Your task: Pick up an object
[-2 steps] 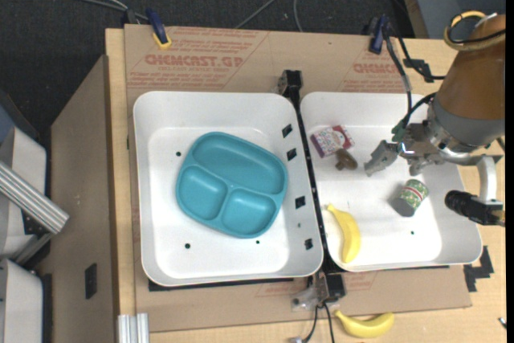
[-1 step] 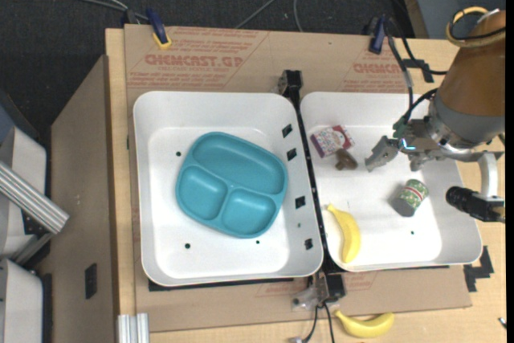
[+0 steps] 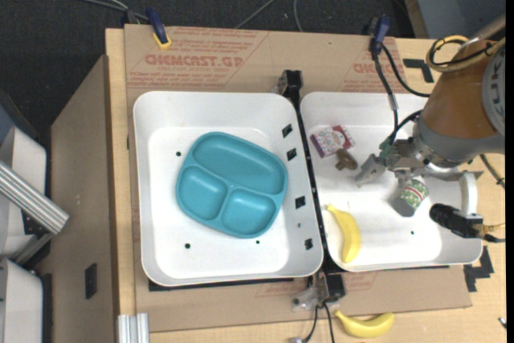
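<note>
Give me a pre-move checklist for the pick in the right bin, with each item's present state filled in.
1. Pincer is over the right bin: ok.
2. A target lies near the pincer: ok, the small brown object sits just to its left in this view.
3. Pincer is free of any object: cannot tell, its tips are too small and dark to read.
4. Green-labelled can is clear of the arm: not ok, it lies right under the wrist.
5. Banana is out of the path: ok, it lies toward the bin's near edge.
6. Purple packet is apart from the brown object: ok, with a small gap.
</note>
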### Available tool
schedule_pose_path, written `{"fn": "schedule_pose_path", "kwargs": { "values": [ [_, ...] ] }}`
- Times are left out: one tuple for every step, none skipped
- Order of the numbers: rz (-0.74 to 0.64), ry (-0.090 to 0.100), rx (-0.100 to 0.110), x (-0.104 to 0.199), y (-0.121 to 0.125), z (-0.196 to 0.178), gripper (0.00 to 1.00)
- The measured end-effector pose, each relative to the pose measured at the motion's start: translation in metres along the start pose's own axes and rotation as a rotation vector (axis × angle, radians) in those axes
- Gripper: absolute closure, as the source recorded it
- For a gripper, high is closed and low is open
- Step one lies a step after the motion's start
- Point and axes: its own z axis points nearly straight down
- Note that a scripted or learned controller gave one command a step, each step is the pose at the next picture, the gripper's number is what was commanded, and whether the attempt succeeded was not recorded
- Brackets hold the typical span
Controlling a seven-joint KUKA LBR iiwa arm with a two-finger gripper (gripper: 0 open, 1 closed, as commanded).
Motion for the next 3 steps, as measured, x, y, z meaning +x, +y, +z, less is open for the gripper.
{"fn": "schedule_pose_path", "kwargs": {
  "values": [
    [-0.001, 0.0, 0.0, 0.001, -0.001, 0.049, 0.0],
    [0.0, 0.0, -0.006, 0.001, 0.001, 0.035, 1.0],
    [-0.002, -0.004, -0.012, 0.002, -0.002, -0.028, 1.0]
  ]
}}
